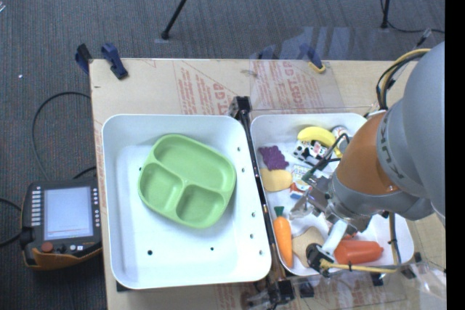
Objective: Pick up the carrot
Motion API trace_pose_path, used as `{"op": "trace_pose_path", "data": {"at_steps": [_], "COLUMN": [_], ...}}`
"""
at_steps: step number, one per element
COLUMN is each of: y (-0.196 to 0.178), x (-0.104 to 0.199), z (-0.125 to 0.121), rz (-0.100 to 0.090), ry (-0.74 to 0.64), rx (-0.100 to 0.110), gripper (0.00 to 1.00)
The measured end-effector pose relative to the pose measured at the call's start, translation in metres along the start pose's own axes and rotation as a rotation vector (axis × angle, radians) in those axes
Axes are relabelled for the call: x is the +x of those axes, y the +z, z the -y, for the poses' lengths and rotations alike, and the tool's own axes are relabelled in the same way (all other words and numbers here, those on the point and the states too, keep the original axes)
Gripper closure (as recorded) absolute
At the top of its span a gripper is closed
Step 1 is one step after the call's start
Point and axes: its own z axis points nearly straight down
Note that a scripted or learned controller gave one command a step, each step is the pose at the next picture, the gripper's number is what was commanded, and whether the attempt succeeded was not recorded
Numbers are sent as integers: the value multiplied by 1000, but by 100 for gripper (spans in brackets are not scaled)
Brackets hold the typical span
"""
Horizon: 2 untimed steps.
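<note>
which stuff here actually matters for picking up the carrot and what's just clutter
For the job:
carrot, by the left wall of the right bin
gripper, just right of the carrot

Just lying about:
banana
purple grapes
black-and-white toy
red-orange piece
green divided plate in the left bin

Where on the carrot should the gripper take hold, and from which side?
Probably mid-body on the carrot, from straight above, closing across its narrow width. It lies flat, lengthwise close beside the left wall of the right bin, so that side leaves little room.
</note>
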Motion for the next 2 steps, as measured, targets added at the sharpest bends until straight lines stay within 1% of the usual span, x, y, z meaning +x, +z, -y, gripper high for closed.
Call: {"op": "trace_pose_path", "data": {"at_steps": [1,2], "y": [2,-98], "x": [-9,47], "z": [9,57], "rz": [-2,-4], "ry": [288,585], "rx": [3,-2], "gripper": [0,0]}}
